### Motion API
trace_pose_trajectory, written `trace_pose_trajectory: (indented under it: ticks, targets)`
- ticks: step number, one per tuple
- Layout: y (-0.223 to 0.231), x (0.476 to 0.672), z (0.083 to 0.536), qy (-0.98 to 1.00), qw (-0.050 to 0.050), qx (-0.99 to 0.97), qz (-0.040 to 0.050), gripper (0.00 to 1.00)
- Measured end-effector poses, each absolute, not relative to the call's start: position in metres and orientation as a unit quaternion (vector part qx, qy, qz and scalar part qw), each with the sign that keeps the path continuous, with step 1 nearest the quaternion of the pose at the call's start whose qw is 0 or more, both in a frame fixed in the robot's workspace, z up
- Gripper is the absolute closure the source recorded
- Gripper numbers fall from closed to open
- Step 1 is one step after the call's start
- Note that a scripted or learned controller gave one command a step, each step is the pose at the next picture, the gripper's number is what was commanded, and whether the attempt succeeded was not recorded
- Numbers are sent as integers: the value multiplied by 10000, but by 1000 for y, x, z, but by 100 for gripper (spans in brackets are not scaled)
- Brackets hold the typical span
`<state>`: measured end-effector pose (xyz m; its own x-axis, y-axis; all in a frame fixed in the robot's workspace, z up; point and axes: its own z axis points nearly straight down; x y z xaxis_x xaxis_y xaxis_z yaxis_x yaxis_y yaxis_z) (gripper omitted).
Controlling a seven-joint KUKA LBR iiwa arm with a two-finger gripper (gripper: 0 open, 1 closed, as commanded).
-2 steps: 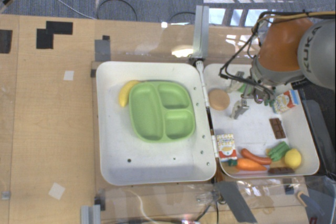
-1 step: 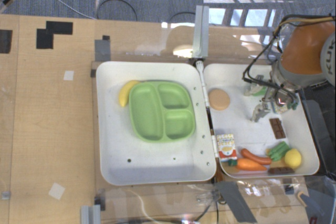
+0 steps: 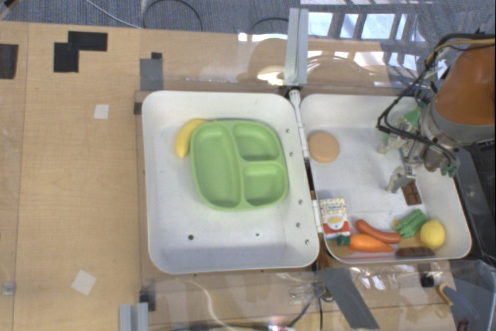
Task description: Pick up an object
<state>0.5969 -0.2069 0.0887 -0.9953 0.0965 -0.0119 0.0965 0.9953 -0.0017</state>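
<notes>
Two shallow white bins — one green sectioned plate, one yellow banana, one tan round cookie, one small printed carton, one orange carrot, one red sausage, one green pepper, one yellow lemon.

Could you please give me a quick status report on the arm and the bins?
Gripper low over right bin, nothing seen held. Toy food clustered at that bin's near edge: carrot, lemon. Green plate and banana in left bin.

one fixed camera above the bench looks down aslant on both bins.
</notes>
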Motion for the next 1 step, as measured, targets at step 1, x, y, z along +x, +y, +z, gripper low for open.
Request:
trace_pose_trajectory:
  ticks: [1]
  targets:
    - [-206, 556, 90, 10000, 70, 4, -14, 0]
